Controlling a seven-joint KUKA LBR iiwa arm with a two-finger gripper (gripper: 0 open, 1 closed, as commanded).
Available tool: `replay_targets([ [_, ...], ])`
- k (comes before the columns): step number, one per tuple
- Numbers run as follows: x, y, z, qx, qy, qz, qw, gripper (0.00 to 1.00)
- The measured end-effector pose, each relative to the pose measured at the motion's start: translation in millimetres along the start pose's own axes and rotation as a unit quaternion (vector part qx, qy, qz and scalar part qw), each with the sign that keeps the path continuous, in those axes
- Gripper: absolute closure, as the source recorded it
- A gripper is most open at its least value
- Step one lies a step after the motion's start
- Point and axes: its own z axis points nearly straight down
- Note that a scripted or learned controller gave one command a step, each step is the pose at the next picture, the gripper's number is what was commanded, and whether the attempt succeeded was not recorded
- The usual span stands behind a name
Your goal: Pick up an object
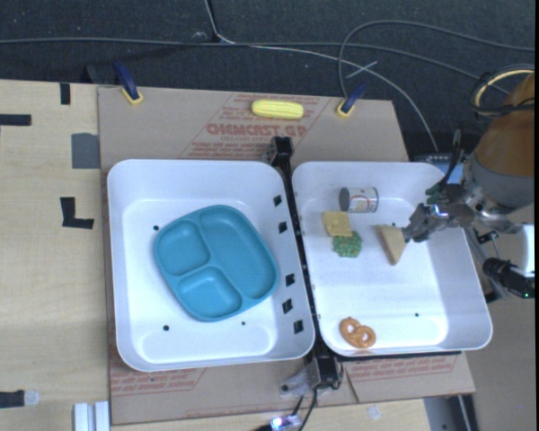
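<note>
The arm reaches in from the right, and its gripper [422, 223] sits low over the right bin [449, 303], just beside the tan wedge [393, 243] that lies near the bin's middle, a little toward the right wall. The dark tip appears to be at or nearly touching the wedge's upper right edge, but whether the jaws are spread or pressed together I cannot tell; they are too small and dark at this slant. Nothing can be made out between them, so I judge this the approach step, with the grasp itself not yet made. Other candidates lie further left in the same bin: a small can [360, 199] on its side, a yellow block [336, 224] touching a green broccoli-like piece [347, 246], and a pretzel [357, 334] near the front wall. The left bin [130, 241] holds a blue divided plate [216, 260]. A yellow banana-like toy [277, 109] rests on the counter [36, 241] beyond the bins. The next move likely calls for centring over the wedge, straddling its narrow width, then closing before lifting.
</note>
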Motion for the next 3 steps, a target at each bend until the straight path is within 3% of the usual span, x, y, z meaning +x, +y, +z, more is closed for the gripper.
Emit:
replay_targets([
  [1,3,4,-43,0.000,0.000,0.000,1.0000,1.00],
  [3,108,19,-19,0.002,0.001,-0.002,1.0000,1.00],
])
